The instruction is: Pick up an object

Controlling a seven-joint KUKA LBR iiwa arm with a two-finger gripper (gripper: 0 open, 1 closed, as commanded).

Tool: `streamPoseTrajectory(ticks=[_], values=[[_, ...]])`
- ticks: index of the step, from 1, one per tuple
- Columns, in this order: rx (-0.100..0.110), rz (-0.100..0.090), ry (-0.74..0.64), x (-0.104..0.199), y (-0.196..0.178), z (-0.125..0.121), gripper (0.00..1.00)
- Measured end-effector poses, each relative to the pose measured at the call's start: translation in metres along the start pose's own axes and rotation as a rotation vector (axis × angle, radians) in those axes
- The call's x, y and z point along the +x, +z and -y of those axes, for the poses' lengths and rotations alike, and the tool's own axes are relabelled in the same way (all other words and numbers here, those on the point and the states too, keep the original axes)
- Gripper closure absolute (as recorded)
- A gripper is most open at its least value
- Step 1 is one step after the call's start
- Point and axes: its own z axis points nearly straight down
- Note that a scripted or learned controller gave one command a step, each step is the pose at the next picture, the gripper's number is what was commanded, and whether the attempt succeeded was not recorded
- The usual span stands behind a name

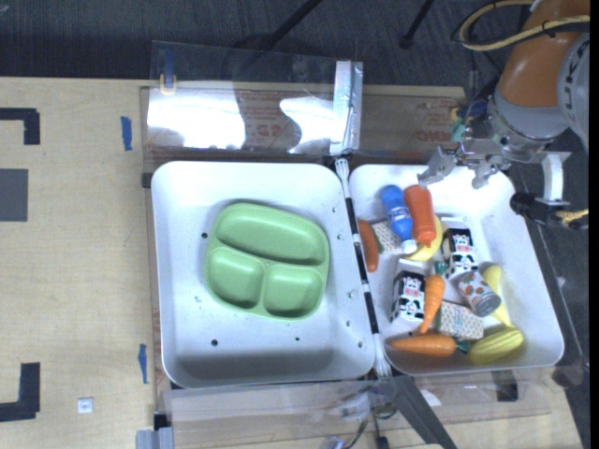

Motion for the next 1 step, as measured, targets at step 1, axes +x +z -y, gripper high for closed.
streamPoseTrajectory(ticks=[1], values=[[-0.006,0.003,-0.046,-0.0313,-0.0177,-0.0111,0.00]])
